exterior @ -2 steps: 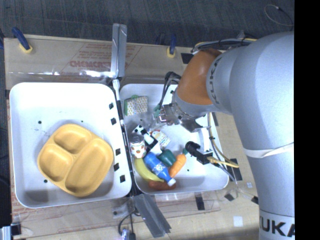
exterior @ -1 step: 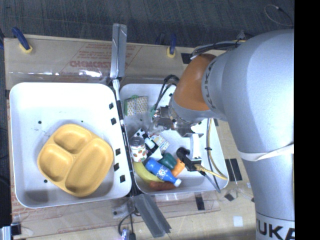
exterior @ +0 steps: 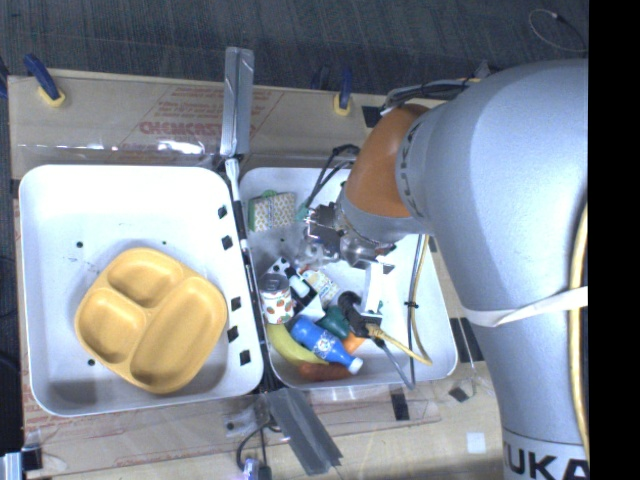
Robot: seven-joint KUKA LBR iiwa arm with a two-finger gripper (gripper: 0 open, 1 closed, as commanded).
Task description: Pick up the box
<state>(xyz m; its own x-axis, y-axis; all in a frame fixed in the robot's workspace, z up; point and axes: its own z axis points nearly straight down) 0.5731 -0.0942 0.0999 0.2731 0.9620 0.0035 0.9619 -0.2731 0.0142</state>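
You see the pincer (exterior: 322, 240) low in the right bin (exterior: 440, 353), near the box (exterior: 273, 210) at its far-left corner; its grip state cannot be told.

Glossy yellow plastic tray (exterior: 150, 318) in smooth white bin (exterior: 50, 208); beside it, arm (exterior: 500, 188) of satin grey metal.

1. Box (exterior: 273, 211): small, squarish, with a green-and-white speckled pattern on its upward face.
2. Pose: lying flat, slightly skewed to the bin walls.
3. Location: right bin (exterior: 440, 353), far left corner, close to the divider, apart from the clutter nearer the front.
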